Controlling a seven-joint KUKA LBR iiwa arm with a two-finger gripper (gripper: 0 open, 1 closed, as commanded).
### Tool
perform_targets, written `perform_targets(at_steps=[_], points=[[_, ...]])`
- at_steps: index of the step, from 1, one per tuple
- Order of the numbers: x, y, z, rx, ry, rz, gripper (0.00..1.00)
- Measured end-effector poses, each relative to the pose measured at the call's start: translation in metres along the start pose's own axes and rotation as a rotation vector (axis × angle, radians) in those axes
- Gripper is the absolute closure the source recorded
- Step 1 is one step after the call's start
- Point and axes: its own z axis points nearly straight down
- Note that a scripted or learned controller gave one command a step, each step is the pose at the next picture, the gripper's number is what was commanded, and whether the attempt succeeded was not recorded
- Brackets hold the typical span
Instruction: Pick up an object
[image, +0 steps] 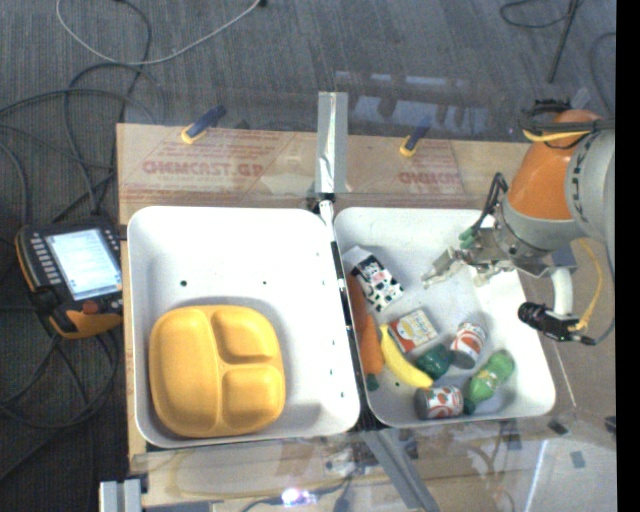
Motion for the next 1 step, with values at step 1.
perform_targets(at_steps=[1], points=[[-0.0246,-0.0456,0.0299,-0.005,0.006,-0.032,0.00]])
